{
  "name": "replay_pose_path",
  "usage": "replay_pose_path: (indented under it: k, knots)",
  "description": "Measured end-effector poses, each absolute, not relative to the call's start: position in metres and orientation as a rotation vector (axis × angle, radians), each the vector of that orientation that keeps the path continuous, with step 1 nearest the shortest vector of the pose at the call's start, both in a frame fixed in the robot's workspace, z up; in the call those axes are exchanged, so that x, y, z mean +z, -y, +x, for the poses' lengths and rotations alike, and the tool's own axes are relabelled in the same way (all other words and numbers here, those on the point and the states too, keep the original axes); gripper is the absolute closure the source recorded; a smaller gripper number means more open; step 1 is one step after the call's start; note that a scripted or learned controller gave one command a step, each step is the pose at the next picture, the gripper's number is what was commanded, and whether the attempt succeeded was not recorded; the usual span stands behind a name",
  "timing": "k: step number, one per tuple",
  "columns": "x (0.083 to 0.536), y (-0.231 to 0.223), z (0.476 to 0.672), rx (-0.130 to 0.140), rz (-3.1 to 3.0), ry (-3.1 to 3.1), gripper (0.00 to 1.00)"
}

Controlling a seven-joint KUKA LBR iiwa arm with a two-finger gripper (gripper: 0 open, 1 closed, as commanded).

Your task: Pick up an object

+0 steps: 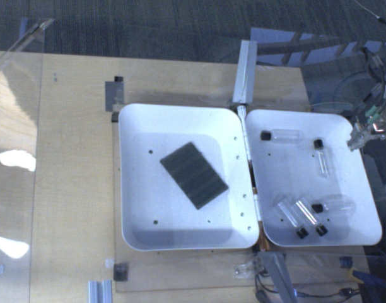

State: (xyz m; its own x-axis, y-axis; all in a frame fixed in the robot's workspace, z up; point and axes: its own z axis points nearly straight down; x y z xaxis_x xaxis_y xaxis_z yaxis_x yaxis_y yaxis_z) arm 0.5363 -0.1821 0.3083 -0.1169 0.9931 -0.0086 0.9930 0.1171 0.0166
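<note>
You see the gripper at the right bin's far edge; its jaws' state is unclear. The dark pad lies in the left bin.

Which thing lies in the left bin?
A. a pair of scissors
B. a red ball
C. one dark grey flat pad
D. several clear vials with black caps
C: one dark grey flat pad lies tilted in the middle of the left bin, while the clear vials are in the right bin.
</note>
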Motion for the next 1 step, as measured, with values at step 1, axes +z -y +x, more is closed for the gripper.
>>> replay_pose_path:
  k: [1]
  knots:
    - [0.3184,0.1813,0.5388,0.013,2.065,-2.338,1.00]
